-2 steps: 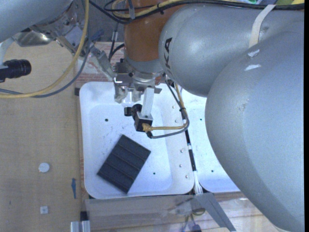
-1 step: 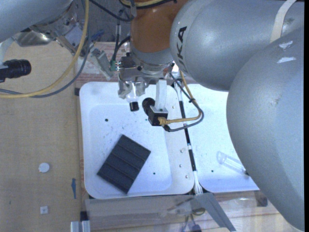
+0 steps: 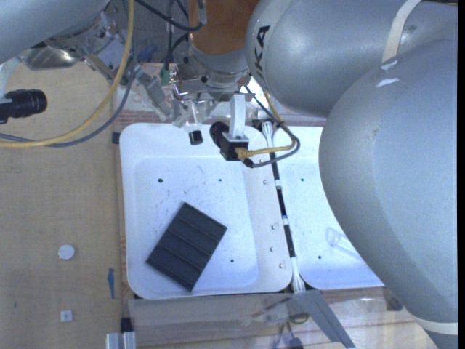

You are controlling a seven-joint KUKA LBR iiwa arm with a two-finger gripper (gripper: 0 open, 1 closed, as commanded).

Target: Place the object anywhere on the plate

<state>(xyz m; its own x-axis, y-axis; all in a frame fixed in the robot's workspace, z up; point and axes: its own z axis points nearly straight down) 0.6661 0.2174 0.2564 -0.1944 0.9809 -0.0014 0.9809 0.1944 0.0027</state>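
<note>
The grey arm [image 3: 378,122] bulks nearest, at three o'clock. Its pincer [image 3: 211,126] hangs over the left bin's [image 3: 138,195] twelve o'clock rim, fingers spread, pinching nothing. The dark ribbed plate [image 3: 187,246] lies tilted toward that bin's six o'clock.

Legible marking: one instance. Black capital lettering stands on the grey housing of the arm [image 3: 305,42], at its left curve above the bins. It runs vertically along the casing; a "K" and part of an "A" can be made out, the remainder lost around the curve. No other text, numbers or labels are readable.
</note>
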